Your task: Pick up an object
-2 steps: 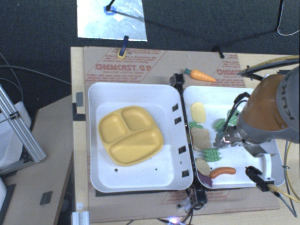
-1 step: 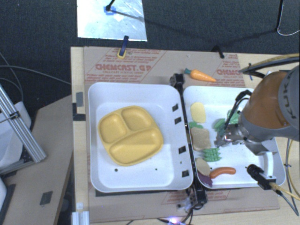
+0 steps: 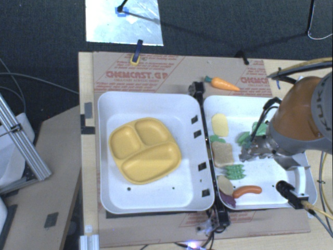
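Camera view: green ridged toy (pincer near).

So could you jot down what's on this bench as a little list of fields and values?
left bin: holds a yellow divided plate
right bin: holds toy foods
toy foods: pale yellow piece, tan slice, green leafy piece, orange sausage
outside the bins: carrot on the board behind the right bin
arm: over the right bin
pincer: low, near the green pieces
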`<state>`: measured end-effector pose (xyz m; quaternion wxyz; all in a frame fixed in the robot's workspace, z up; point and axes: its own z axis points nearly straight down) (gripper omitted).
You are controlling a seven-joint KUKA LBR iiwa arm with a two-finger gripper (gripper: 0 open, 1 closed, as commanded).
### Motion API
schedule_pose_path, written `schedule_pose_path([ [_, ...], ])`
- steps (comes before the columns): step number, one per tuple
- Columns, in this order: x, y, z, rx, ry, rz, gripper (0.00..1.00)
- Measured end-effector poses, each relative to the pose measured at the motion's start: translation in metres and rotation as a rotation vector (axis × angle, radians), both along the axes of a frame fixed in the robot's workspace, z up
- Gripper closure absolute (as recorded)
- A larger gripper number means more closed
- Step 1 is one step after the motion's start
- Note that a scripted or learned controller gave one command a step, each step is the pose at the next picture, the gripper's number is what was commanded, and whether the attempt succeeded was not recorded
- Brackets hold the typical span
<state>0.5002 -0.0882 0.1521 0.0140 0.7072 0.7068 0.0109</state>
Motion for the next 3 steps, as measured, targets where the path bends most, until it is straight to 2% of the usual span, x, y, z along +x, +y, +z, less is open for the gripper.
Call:
schedule_pose_path([
  [2, 0.002, 0.001, 0.021, 0.002, -0.005, 0.004, 1.0],
  [3, -0.013, 0.111, 0.075, 0.009, 0.03, 0.017, 1.0],
])
